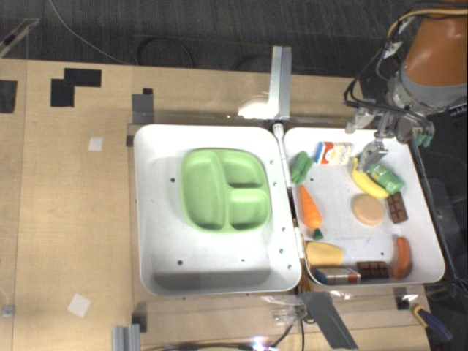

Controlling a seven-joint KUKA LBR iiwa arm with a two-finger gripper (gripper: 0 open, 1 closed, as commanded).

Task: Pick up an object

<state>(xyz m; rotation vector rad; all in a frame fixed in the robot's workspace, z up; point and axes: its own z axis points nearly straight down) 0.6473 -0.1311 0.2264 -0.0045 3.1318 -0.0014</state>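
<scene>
The tool (376, 152) is poised low in the right bin (431, 218), just above the banana (367, 183); its opening cannot be told; nothing is seen lifted yet; the pick is judged still undone.

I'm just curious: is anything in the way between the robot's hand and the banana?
Nothing visible blocks it. The hand hangs right above the banana, with a green packet lying against the banana's right side.

A green divided tray (223, 189) in one white bin (153, 196); orange carrot (311, 207), yellow banana (368, 184) in the other.
</scene>
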